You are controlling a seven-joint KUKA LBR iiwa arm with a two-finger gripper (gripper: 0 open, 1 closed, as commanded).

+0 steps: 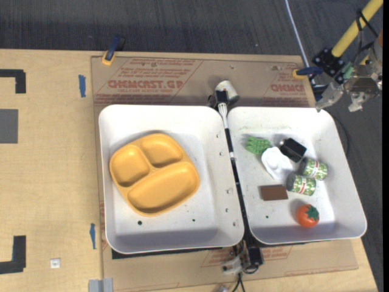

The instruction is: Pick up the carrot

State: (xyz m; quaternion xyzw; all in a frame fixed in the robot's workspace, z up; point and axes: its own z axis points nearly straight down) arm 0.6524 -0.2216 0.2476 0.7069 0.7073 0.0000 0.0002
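Brown cardboard covers your table, and on it sit the two white bins side by side, with dark floor beyond the far edge. Your end effector hangs at the upper right of the camera view, just outside the far right corner of the right bin, and it carries nothing you can see. You cannot tell from this angle whether it is apart or together, since the tip is small and blurred. The carrot lies well apart from the end effector, toward the near side of the view and a little to the left of it, resting on the right bin's floor close to the near right corner (it shows as a short orange body with a green top). Between the end effector and the carrot you have two green-and-white cans, one just beside the other. A black block, a white object and a green leafy piece lie further left of the end effector. A brown block lies left of the carrot, near it but not touching. Far to the end effector's left, the left bin holds a yellow divided plate.
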